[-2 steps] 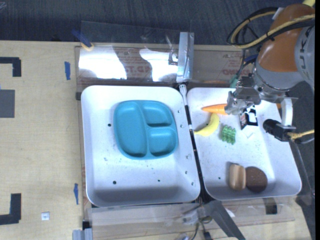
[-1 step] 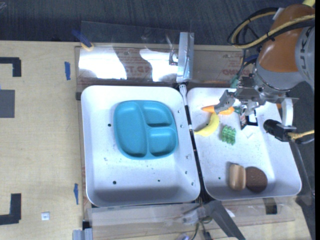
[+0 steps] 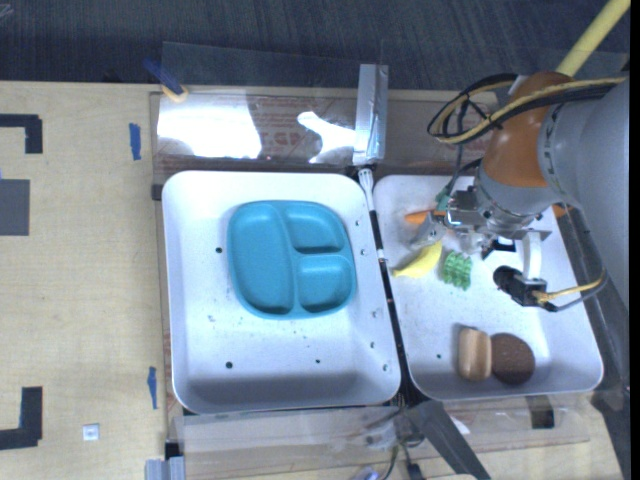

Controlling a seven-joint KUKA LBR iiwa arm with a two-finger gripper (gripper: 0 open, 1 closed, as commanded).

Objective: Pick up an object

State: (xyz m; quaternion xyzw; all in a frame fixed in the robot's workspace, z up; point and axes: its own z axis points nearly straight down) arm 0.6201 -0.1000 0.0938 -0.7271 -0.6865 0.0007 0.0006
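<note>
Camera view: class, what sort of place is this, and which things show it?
Probably a robotics lab's picking bench: a cabled grey arm reaches over two white bins, one holding a blue divided plate, the other toy food.

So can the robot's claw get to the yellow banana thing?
Probably yes. The claw hangs in the right bin, close beside the yellow banana, and nothing lies on top of it. The green toy sits right next to it, though.

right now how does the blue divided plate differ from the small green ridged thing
The blue divided plate lies in the left white bin; the small green ridged thing lies in the right white bin. The plate is far larger than the green thing. The plate lies apart from the gripper; the green thing sits just below it.
</note>
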